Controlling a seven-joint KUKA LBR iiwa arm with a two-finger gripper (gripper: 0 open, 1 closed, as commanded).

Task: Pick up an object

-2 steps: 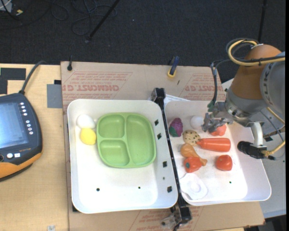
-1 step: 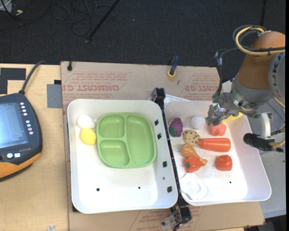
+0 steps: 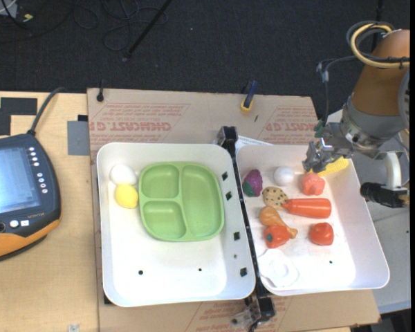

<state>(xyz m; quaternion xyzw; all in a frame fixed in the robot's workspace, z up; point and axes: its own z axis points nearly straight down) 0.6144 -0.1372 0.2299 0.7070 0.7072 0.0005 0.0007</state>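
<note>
The right bin (image 3: 363, 254) holds several toy foods: a purple piece (image 3: 252, 182), a white ball (image 3: 283, 175), a pink-red piece (image 3: 312, 183), a speckled tan piece (image 3: 274, 197), an orange carrot (image 3: 308, 207), a red pepper (image 3: 277, 236) and a red tomato (image 3: 321, 234). My gripper (image 3: 324, 160) hangs over the bin's far right part, just above the pink-red piece. A yellow toy (image 3: 337, 164) sticks out to the right from between its fingers, which are shut on it.
The left bin (image 3: 166, 275) holds a green divided plate (image 3: 181, 200), a white egg (image 3: 123, 174) and a yellow lemon (image 3: 126, 196). A white lump (image 3: 280, 268) lies at the right bin's near edge. A control pendant (image 3: 14, 192) rests on the left of the bench.
</note>
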